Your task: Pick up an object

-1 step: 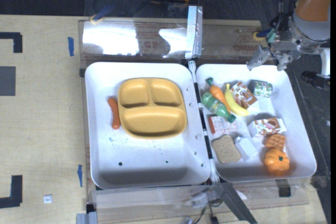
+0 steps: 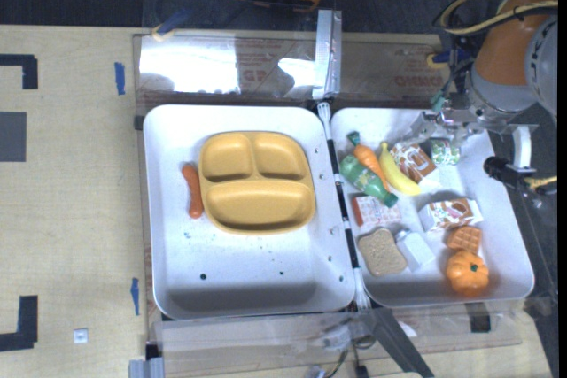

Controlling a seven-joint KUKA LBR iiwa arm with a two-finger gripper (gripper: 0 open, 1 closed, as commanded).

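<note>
The tool hangs over the right bin — a wrapped snack packet just beside it; its grip cannot be told.

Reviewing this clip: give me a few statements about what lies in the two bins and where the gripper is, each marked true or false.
1. A yellow divided plate lies in the left bin. True.
2. A sausage lies inside one of the plate's compartments. False: it lies on the bin floor, left of the plate.
3. The pumpkin sits near the right bin's front right corner. True.
4. The banana lies in the left bin. False: it is in the right bin, beside the carrot.
5. The gripper is over the right bin's far side. True.
</note>
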